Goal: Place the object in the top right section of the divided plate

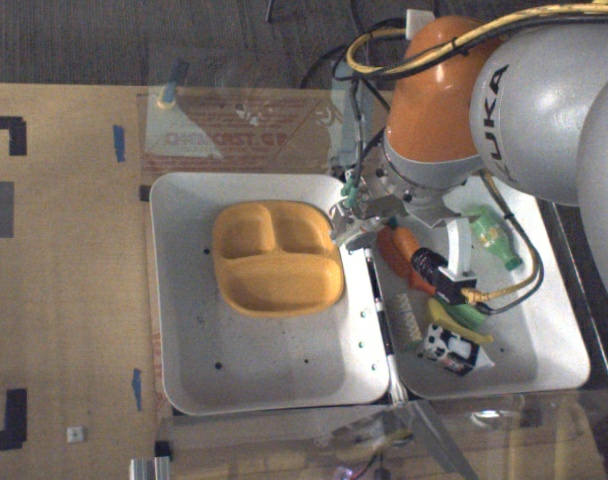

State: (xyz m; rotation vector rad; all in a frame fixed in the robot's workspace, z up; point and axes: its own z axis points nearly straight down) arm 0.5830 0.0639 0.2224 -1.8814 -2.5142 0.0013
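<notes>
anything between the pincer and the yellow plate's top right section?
In the camera view, hardly anything: the pincer sits at the divided plate top right rim, above the left bin's wall.

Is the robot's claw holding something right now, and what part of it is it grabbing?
It cannot be told. The gripper sits at the plate's right edge, and whatever may be between its fingers is hidden. The carrot lies beside it.

The gripper (352,220) hangs at the right rim of the yellow divided plate (276,258) in the left bin (184,348); toys clutter the right bin (554,358).
</notes>
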